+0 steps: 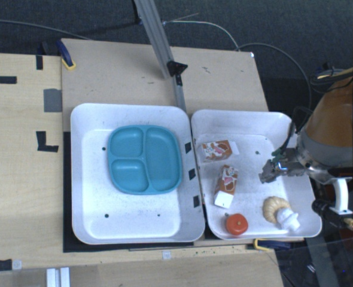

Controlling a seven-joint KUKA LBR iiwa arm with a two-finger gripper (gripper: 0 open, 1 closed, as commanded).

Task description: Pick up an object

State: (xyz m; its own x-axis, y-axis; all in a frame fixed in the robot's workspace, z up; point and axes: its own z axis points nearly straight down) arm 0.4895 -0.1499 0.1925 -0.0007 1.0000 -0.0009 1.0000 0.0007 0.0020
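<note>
The right-hand white bin (257,124) holds 4 small things. Nearest the gripper (270,173) is a tan, lumpy pastry-like toy with a white end (278,210), lying just below the gripper toward the bin's lower right corner, apart from it. Left of the gripper, in the middle of this bin, lies a small brown and white packet (226,185), tilted, with a white block at its lower end. Above that packet sits a second brown wrapper with a pale printed patch (216,150), lying nearly flat across. Below the tilted packet, against the bin's lower wall, rests a small red-orange round fruit, like a tomato (237,223).

The gripper hangs over the bin's right part, dark, pointing left toward the packets; nothing shows between its fingers, and whether they are spread or closed cannot be told. The grey arm with its orange band (332,130) enters behind it.

The left-hand white bin (84,178) carries a teal divided plate with 3 compartments (145,159). Both bins sit on a tan bench (116,70), where a grey metal bar (155,28) slants down toward the bins' shared edge.
</note>
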